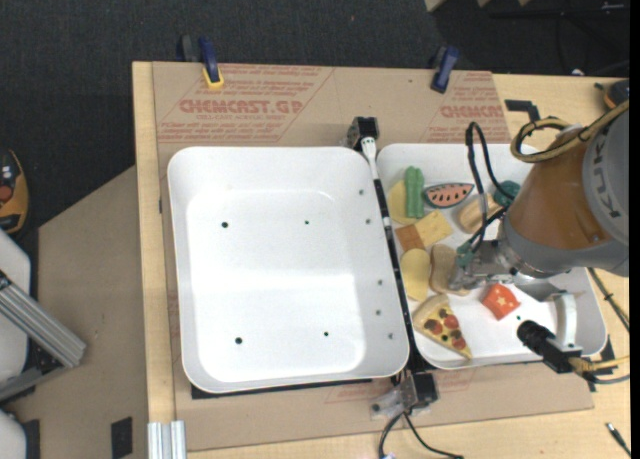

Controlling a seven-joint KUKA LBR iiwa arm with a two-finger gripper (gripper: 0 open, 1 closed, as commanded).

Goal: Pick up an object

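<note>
Over the right bin [590, 332], the end effector [462, 275] is down among the toy food, just beside a tan piece [441, 265] — whether it's parted or clamped, I cannot tell. Best play: settle squarely on that one piece, avoid the pizza slice [443, 327], then lift straight.

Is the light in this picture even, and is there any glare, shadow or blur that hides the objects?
Camera view: light is soft and even; the left bin is very bright, nearly washed out, with a faint shadow along its upper wall. The arm covers part of the right bin. The pizza slice and watermelon slice look sharp.
</note>
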